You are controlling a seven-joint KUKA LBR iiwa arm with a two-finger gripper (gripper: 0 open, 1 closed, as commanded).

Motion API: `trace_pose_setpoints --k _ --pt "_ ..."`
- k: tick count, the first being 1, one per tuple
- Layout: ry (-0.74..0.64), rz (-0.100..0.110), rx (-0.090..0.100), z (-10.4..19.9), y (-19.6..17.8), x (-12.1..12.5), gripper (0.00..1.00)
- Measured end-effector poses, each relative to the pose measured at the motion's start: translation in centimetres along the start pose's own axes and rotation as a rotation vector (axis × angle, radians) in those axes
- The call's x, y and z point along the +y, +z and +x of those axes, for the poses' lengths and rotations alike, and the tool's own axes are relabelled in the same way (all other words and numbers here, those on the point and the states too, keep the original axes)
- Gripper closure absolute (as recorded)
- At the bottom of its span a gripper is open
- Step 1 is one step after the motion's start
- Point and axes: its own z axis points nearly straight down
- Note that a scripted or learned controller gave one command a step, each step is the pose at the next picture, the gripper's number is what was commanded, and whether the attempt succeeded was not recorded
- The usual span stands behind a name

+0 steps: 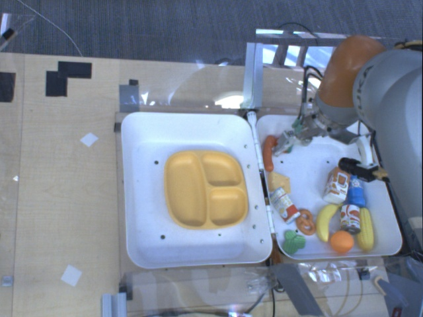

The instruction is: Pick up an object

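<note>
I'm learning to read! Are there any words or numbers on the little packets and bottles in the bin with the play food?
No words or numbers can be read.
Red-and-white bottle: label too blurred.
Brown-and-white carton: print too small.
Blue packet: markings blurred.
Small can: label too small.
Yellow tray: bears no text.

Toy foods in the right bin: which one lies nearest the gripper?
The red hot dog by the bin's left wall, just below-left of the gripper; the banana and orange lie far lower.

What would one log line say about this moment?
arm: over right bin | hand: near hot dog | yellow tray: left bin
</note>
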Motion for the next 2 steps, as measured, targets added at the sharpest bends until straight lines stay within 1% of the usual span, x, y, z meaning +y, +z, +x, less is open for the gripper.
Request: trace_pose_setpoints --k 1,2 --pt "-0.006 -0.014 -0.010 -0.1 -1.4 0.4 1.00" --pt "0.325 -0.012 -0.002 6.4 -10.1 2.5 1.00"
